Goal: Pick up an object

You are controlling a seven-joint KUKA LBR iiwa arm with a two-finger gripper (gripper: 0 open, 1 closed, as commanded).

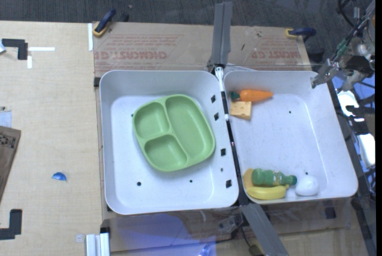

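Observation:
The right bin holds an orange carrot at its far left corner. A yellow cheese wedge lies just in front of the carrot. At the bin's near edge a green bottle rests against a yellow banana, and a white egg-like object sits right of them. A green divided plate lies in the left bin. My gripper hovers at the right bin's far right corner, well away from every object, with the arm mostly cut off by the view's edge.
A metal divider runs up between the bins at the back. Clamps hold a cardboard sheet behind the bins. The wooden bench stretches to the left, with a small blue piece on it.

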